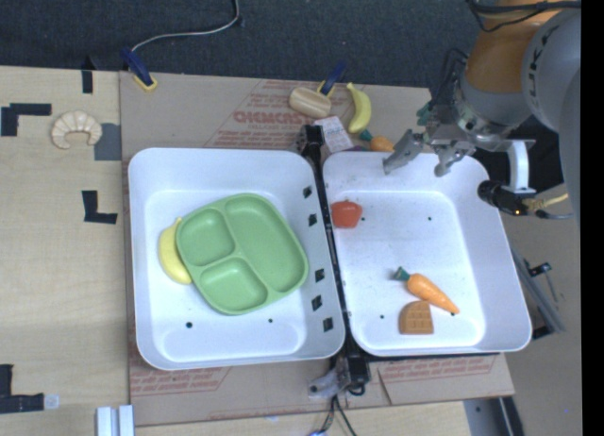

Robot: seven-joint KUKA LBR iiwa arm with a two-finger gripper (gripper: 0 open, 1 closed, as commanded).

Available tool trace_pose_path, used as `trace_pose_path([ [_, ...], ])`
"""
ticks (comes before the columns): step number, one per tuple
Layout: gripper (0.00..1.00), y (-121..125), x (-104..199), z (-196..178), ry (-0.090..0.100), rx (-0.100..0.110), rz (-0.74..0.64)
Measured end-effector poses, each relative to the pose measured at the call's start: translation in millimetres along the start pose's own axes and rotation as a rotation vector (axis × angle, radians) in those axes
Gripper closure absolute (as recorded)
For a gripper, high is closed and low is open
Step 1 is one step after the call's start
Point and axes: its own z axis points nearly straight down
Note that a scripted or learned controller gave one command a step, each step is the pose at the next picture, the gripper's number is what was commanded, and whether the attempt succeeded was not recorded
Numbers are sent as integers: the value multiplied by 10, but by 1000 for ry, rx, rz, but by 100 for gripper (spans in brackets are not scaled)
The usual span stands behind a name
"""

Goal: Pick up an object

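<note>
Upper left of the frame: a croissant lies on the bare surface. Left of centre: the left bin holds a green divided tray, tilted, with a yellow banana showing from under its left edge. Upper centre, beyond the bins: a bread roll and a second banana rest on cardboard. Right of centre: the right bin holds a red tomato-like piece near its upper left corner, and, toward its lower edge, a carrot lying just beside a brown wedge-shaped piece. Upper right: the arm hangs over the bin's far rim; its pincer is spread, with nothing between the fingers, well apart from all three pieces.
</note>
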Motion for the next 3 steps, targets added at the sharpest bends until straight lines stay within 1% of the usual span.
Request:
trace_pose_path([
  [1,0,-984,36,481,1,2,2],
  [2,0,-1585,-289,1322,0,-1,3],
  [3,100,-1571,-296,1220,-2,-6,3],
])
